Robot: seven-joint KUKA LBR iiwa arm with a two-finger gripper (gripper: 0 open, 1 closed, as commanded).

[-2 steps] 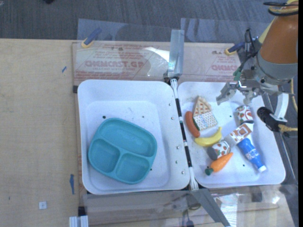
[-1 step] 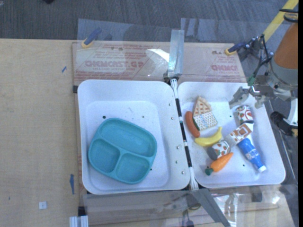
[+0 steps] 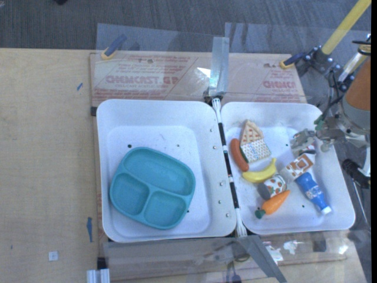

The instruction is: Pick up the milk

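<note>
The milk [image 3: 254, 142], a gable-topped carton with a checked pattern, lies on its side in the upper left part of the right bin [image 3: 277, 112]. My gripper [image 3: 304, 141] hovers over the right side of that bin, well to the right of the milk. It is open, with nothing between its metal fingers. Just below the gripper lies a small orange and white box [image 3: 298, 165].
A hot dog [image 3: 238, 154] and a banana [image 3: 261, 173] touch the milk's left and lower sides. A small can [image 3: 274, 186], a carrot [image 3: 272, 203] and a blue bottle [image 3: 313, 193] lie lower in the bin. The left bin [image 3: 112, 122] holds a teal divided plate [image 3: 152, 187].
</note>
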